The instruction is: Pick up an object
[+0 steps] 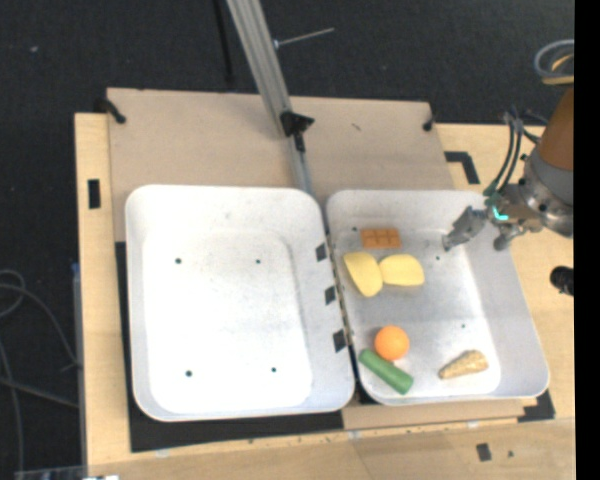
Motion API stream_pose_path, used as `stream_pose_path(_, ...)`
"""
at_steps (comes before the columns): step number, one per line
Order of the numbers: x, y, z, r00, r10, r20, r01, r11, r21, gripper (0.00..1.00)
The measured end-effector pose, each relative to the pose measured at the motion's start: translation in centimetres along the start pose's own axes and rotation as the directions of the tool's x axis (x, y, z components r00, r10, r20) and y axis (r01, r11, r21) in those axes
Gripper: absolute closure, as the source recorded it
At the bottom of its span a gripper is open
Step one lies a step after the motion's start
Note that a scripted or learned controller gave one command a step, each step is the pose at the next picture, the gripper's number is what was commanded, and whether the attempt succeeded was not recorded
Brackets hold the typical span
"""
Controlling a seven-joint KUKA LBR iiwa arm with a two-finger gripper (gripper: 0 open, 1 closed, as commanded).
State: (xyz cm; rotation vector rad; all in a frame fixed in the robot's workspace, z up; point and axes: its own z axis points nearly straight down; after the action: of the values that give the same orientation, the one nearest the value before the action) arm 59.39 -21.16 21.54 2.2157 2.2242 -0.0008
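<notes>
The right bin point(500, 298) holds a small brown waffle-like piece point(380, 237) near its far side. Two pale yellow items lie side by side below it, one point(362, 273) on the left and one point(403, 271) on the right. Nearer the front sit an orange ball point(391, 343), a green cylinder point(385, 372) and a tan wedge point(463, 365). My gripper point(482, 230) hangs over the bin's far right corner, to the right of the waffle piece. Its fingers point(461, 230) are spread open with nothing between them.
The left bin point(150, 298) lies beside the right one, sharing a middle edge. A slanted metal rail point(260, 53) rises from the back of the bench. Cables lie on the dark floor at the left.
</notes>
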Motion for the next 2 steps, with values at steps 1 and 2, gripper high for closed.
stream_pose_path(1, 0.5, -0.2, 6.1, 1.000, 0.003, -0.001, -0.003, 1.000, 0.005, 0.00)
stream_pose_path(2, 0.3, -0.3, 11.3, 1.000, 0.006, 0.000, -0.006, 1.000, 0.002, 0.00)
